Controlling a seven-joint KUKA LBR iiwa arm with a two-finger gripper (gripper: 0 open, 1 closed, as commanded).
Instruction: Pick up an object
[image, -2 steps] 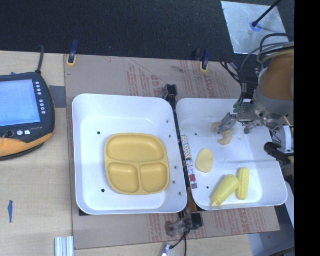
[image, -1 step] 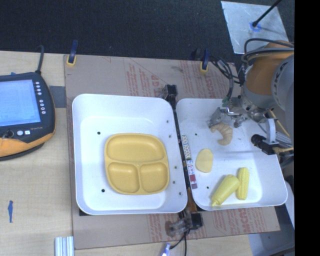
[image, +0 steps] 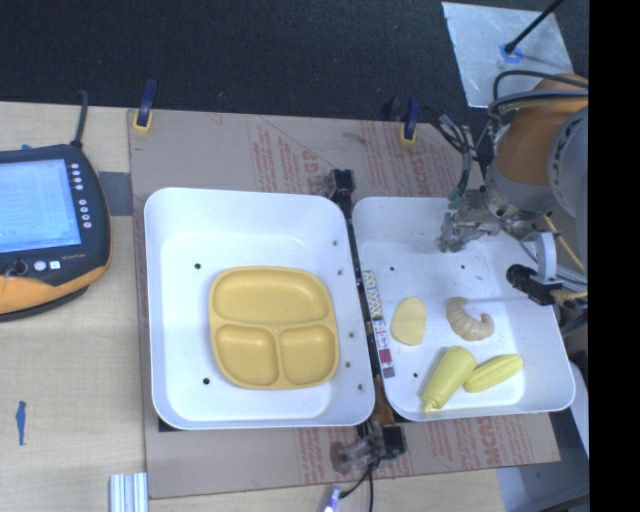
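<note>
A glossy yellow plastic tray with three rounded compartments lay in the left white bin. In the right white bin, toward five o'clock, sat four small toy foods: a pale flat oval piece, a ridged curled beige shrimp, a smooth yellow cone-like piece and a bumpy yellow corn cob touching it. The tool hovered at the bin's one o'clock corner, holding nothing; how far open I cannot tell. The surface was pale wood under brown cardboard; a tablet pendant lay at nine o'clock.
</note>
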